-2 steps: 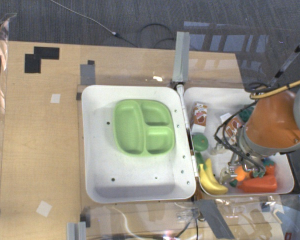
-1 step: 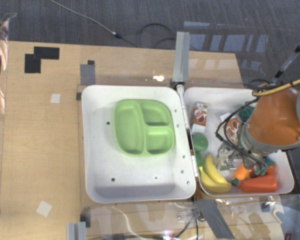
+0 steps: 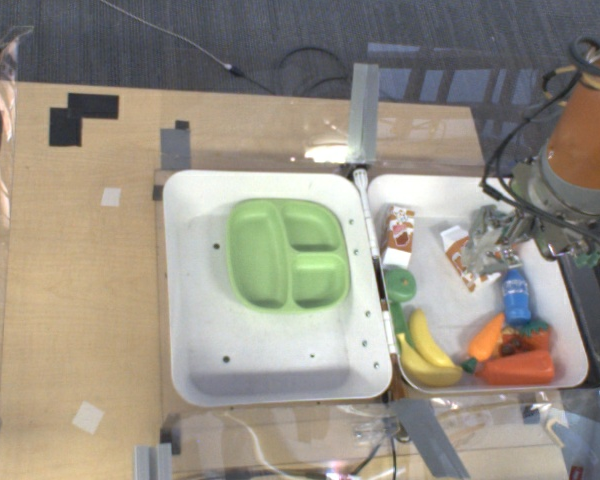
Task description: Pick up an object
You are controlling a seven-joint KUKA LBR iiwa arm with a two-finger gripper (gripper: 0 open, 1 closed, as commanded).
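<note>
Snack packet (image 3: 460, 256) — under gripper (image 3: 496, 244)

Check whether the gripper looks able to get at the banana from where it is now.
Probably yes. The banana lies uncovered at the right bin's near-left corner, against the divider, with nothing on top. The gripper hovers over the same bin, above a small packet.

Arm (image 3: 590, 138) cut by right edge; end effector (image 3: 495, 240) perhaps over packet (image 3: 460, 253).

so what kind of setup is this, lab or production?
Likely a research lab pick-and-place bench: two white bins side by side on a wooden table, toy food such as a banana and carrot, a green divided tray, loose cables.
</note>
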